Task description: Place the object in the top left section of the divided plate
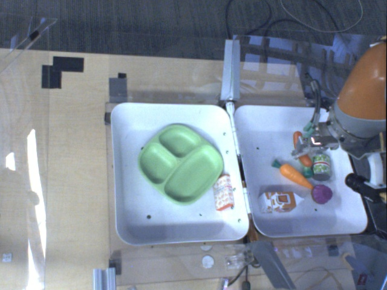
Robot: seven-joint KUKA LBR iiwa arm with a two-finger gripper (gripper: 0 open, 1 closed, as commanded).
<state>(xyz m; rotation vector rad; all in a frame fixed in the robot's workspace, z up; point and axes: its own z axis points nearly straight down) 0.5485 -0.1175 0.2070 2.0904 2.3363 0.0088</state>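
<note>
The jaws (307,142) hang low over the right white bin (266,213), their opening impossible to tell, just above the orange plastic carrot (295,174); the green divided plate (180,163) lies well apart.

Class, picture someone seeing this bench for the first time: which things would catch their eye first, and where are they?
The green divided plate in the left bin stands out most, with a small carton lying by its lower right edge. Next is the arm's orange band at the right, over the right bin's cluster: a carrot, a purple piece.
</note>
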